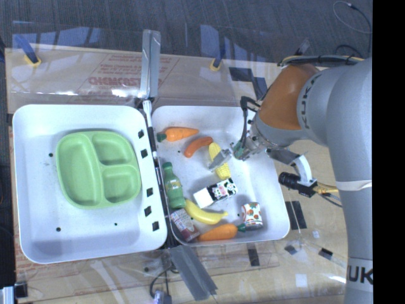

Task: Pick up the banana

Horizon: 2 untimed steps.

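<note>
The yellow banana (204, 214) lies in the right bin (269, 192) near its front edge, between a black-and-white milk carton (215, 192) and an orange carrot (218, 232). My gripper (220, 159) hangs low over the middle of the same bin, by a small yellow piece (215, 150) and a corn cob (223, 171). It is well behind the banana and apart from it. The grey wrist with its orange band (281, 106) reaches in from the right and hides the bin's far right corner.
The right bin also holds a carrot (179, 133), an orange-red sausage (198, 145), a green bottle (173, 185), a printed can (252, 215) and a red-labelled item (182, 222). A green divided plate (99, 168) sits in the left bin (31, 233).
</note>
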{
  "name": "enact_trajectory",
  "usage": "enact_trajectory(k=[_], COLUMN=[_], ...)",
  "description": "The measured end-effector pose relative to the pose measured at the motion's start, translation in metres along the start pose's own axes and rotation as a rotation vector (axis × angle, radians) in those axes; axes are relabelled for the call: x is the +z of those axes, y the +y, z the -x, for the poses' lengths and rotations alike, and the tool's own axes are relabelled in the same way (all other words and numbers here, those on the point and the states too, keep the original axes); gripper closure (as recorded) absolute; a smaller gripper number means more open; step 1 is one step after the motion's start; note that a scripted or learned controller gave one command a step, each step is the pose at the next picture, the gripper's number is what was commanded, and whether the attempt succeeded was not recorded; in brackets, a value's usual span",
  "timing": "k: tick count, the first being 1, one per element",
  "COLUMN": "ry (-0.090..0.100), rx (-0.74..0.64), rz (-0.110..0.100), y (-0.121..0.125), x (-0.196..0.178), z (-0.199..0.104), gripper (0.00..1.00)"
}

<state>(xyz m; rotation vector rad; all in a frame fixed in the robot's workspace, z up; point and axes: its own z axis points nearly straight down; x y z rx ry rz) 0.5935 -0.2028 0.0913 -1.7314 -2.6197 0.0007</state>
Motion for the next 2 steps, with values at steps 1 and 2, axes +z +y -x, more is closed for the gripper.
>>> enact_trajectory(k=[1,2], ry=[-0.001,-0.002], rx=[-0.004,0.168], rz=[0.001,0.002], y=[0.001,0.045], x=[-0.01,-0.126], z=[0.0,-0.026], gripper=[1.0,1.0])
